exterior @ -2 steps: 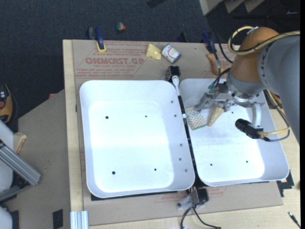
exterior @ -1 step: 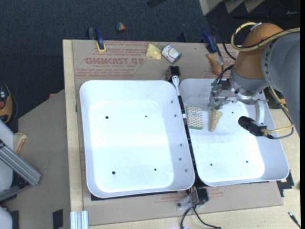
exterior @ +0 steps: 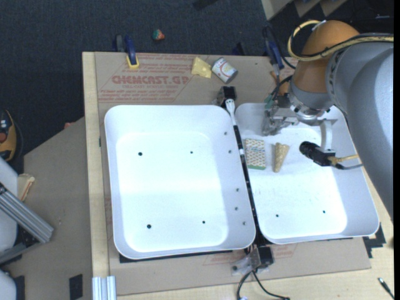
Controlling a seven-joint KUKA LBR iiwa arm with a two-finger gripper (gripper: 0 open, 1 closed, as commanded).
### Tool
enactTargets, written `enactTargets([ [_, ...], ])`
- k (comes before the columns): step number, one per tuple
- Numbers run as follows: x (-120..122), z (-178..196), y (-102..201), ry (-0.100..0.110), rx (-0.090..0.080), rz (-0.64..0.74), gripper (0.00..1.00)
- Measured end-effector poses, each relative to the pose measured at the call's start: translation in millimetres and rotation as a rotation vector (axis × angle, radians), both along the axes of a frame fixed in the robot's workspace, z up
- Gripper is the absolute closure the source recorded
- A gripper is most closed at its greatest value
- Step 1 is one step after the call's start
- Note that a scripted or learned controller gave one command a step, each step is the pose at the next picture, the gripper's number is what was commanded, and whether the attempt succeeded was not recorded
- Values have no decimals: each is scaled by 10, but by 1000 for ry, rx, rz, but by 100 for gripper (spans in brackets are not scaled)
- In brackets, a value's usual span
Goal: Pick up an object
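In the right bin (exterior: 312,224) lie two objects near its far left part: a flat rectangular speckled sponge-like block (exterior: 255,153) and, just right of it, a small tan cone (exterior: 280,155). My gripper (exterior: 272,124) hangs over the bin's far edge, a short way above and behind the two objects, touching neither. I see nothing between its fingers.
The left bin (exterior: 172,180) lies beside the right one. On the bench board behind the bins sit a yellow scrap (exterior: 201,67), a small white-and-grey box (exterior: 224,69) and a black clip (exterior: 228,95). The arm's bulk covers the right bin's far right side.
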State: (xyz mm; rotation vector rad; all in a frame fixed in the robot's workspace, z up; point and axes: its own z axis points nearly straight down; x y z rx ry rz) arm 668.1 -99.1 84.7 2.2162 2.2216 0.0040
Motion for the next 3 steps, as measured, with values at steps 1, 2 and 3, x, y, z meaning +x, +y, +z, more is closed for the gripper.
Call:
enactTargets([
  [1, 3, 1081, 1678, -9, 5, 11, 100],
  [2, -1349, 309, 2102, 21, 2, 1, 100],
  [3, -1614, 1012, 1339, 6, 0, -5, 100],
])
